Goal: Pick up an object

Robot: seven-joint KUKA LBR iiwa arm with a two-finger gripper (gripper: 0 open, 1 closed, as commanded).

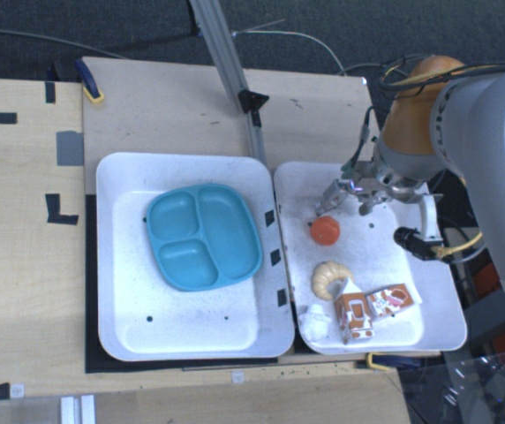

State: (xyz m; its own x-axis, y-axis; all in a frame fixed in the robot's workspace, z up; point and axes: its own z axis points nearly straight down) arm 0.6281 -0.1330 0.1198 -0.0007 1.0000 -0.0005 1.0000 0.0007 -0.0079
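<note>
I've got the gripper (348, 194) hovering in the right bin (438, 312), fingers spread with nothing between them. The tomato (326, 230) sits just at its seven o'clock. I'd shift that way, centre over it, then drop straight before closing.

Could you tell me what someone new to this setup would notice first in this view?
Probably the blue divided tray, lying alone in the left bin. Next comes the grey arm with its orange band, reaching in from the right, its end effector low over the right bin just above a small orange-red ball. Nearer the front of that bin lie a pale croissant-shaped piece and a red-and-white packet.
</note>
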